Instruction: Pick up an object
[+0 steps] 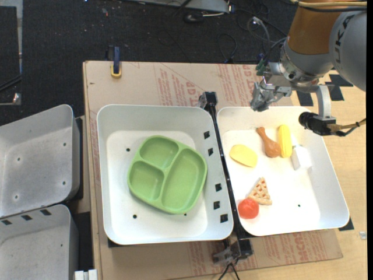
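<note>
The two-finger gripper [260, 102] hangs above the far rim of the right white bin [326, 214]; whether it is parted or closed cannot be told, and nothing is seen in it. Nearest below it lie a brown toy drumstick [268, 142], a yellow corn cob [284, 140] and a pale yellow lemon-shaped piece [243, 155]; farther toward the camera are a pizza slice [260, 192] and a red tomato [249, 209]. To the gripper's left, the other bin holds a green compartment plate [168, 173].

Plastic and cardboard, mostly smooth

Glossy white plastic bins [157, 114]; a matt green plastic tray [168, 174]; brown cardboard [163, 83] beneath, dull and printed.
</note>
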`<act>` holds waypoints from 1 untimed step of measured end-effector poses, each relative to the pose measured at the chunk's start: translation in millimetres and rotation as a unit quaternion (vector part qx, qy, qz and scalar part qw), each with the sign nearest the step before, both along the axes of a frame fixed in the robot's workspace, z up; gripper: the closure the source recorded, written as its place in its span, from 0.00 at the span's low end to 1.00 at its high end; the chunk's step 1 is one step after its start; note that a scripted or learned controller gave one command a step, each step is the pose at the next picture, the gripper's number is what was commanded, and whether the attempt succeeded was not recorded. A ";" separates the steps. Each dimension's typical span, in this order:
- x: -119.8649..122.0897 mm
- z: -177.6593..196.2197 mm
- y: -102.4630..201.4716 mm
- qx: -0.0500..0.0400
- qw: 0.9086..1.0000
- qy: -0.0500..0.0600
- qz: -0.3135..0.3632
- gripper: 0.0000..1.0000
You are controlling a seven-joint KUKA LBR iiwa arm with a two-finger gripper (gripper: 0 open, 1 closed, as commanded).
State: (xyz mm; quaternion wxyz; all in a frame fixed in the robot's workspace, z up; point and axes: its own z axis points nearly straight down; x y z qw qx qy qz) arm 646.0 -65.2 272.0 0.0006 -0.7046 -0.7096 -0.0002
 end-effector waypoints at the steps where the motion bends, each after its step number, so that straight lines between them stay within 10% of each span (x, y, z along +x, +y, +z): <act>1: -10.5 -4.6 49.3 0.000 1.000 0.001 0.000 1.00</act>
